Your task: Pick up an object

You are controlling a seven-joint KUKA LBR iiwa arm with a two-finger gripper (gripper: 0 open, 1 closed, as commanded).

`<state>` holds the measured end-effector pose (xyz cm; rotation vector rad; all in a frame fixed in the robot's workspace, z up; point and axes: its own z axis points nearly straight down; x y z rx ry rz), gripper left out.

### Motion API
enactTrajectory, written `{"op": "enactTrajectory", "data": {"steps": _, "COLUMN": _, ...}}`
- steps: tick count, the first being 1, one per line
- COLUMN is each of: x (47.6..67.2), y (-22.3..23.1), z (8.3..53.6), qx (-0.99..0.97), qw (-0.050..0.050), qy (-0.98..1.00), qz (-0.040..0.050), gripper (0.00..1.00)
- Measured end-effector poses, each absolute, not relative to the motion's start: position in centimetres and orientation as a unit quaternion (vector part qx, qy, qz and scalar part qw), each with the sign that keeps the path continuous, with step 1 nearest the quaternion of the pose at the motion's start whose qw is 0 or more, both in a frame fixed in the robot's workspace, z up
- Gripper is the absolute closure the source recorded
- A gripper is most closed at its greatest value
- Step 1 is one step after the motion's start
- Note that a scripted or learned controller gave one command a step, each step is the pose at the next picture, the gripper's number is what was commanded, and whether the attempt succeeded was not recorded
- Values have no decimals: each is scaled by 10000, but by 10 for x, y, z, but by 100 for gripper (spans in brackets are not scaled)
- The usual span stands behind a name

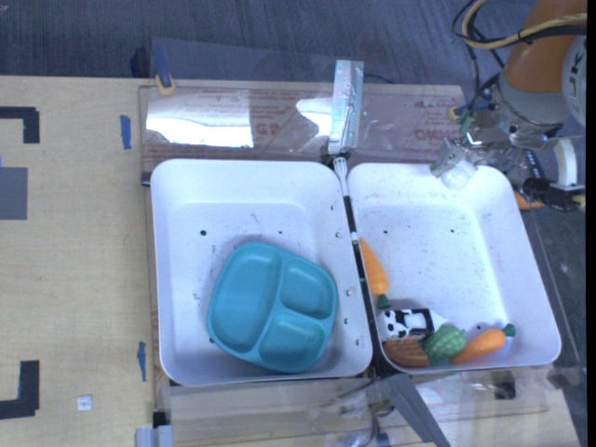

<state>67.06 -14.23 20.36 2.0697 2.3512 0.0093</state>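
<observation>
Toys heaped at the near edge of the right bin [521, 250], none yet lifted.
An orange carrot [482, 343], green toy [445, 341] and black-and-white cow [406, 322] lie untouched; the end effector [456, 168] is poised over the bin's far corner, its state unreadable.

Glossy plastic bins [177, 194], matt teal tray [272, 305]

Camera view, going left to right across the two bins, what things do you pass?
Blue divided plate in the left bin → orange carrot by the divider, in the right bin → black-and-white toy → green toy → second carrot → the gripper, up at the right bin's far corner.
</observation>
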Motion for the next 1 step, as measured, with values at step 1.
{"op": "enactTrajectory", "data": {"steps": 1, "x": 627, "y": -117, "z": 211, "qx": 7120, "qw": -14, "qy": 7021, "qz": -8, "gripper": 100}}
